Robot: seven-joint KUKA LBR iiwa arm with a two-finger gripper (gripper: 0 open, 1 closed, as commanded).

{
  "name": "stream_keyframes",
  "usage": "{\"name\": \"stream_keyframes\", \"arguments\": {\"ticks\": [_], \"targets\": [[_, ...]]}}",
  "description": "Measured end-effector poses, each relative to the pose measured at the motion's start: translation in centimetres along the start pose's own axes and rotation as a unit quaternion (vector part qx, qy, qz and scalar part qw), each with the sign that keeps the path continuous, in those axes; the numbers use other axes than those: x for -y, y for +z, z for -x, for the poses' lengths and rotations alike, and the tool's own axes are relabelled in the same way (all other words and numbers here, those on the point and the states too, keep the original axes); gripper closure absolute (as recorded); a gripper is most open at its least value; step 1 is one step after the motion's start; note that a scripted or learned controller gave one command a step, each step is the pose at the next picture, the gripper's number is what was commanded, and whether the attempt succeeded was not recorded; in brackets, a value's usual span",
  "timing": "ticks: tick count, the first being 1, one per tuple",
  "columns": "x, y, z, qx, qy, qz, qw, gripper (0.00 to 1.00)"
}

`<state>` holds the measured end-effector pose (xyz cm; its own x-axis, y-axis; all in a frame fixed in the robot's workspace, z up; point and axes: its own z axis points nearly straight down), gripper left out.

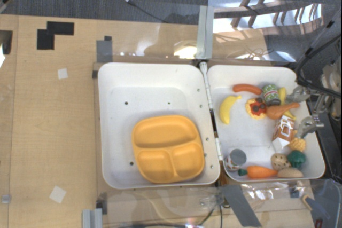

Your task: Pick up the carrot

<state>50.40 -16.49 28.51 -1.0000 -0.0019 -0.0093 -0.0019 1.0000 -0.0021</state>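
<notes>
A carrot point(260, 172), orange with a small green top at its left end, lies along the front wall of the right bin point(243, 128). Another orange tapered piece point(279, 110) lies further back, its thin end pointing right. My gripper point(303, 111) hangs at the bin's right wall, and its two metal fingers point(297, 96) stand apart, open. The thin end of the tapered piece reaches close to the gap between them, and nothing is clamped. The green-topped carrot sits well forward and left of the gripper.
Around it in the right bin lie a banana point(228, 108), a sausage point(247, 88), a green can point(270, 94), a pizza slice point(256, 108), a small carton point(283, 130), a grey cup point(235, 157) and broccoli point(296, 157). A yellow divided tray point(168, 147) sits in the left bin point(123, 115).
</notes>
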Motion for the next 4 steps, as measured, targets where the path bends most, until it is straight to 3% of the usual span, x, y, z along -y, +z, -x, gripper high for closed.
{"name": "stream_keyframes", "arguments": {"ticks": [1, 2, 3, 4], "targets": [[-3.7, 12.8, 0.1, -0.005, -0.003, 0.002, 1.0, 0.0], [-4.5, 19.5, 6.5, 0.005, 0.024, 0.0, 0.9997, 0.0], [-4.6, 18.2, 6.8, 0.008, 0.02, 0.0, 0.9998, 1.0], [-11.3, 9.7, 10.0, 0.003, -0.111, 0.002, 0.9938, 1.0]]}}
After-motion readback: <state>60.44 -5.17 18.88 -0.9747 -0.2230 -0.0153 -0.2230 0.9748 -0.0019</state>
